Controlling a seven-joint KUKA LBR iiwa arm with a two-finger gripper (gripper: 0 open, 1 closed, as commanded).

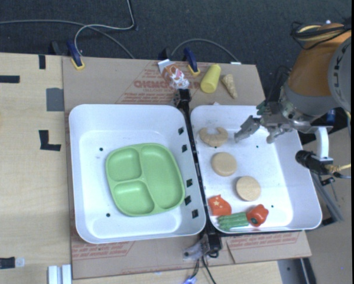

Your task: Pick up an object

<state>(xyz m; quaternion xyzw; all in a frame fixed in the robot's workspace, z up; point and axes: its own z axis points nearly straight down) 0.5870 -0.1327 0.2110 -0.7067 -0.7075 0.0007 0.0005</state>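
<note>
In the right bin [286, 176] lie several play-food pieces: a tan croissant-like piece [214, 136] at the upper left, two round tan biscuits [224, 163] [248, 188], a red tomato [219, 205], a green pod [232, 220] and a red pepper [257, 215] along the front. My gripper [260, 132] hangs over the bin's upper middle, right of the croissant piece. Its two dark fingers [244, 129] are spread apart with nothing between them.
The left bin [88, 129] holds a green divided plate [144, 178]. Behind the bins on the cardboard lie a yellow cylinder [210, 78], a tan cone [230, 86] and a small wrapped item [175, 74]. Cables trail across the back.
</note>
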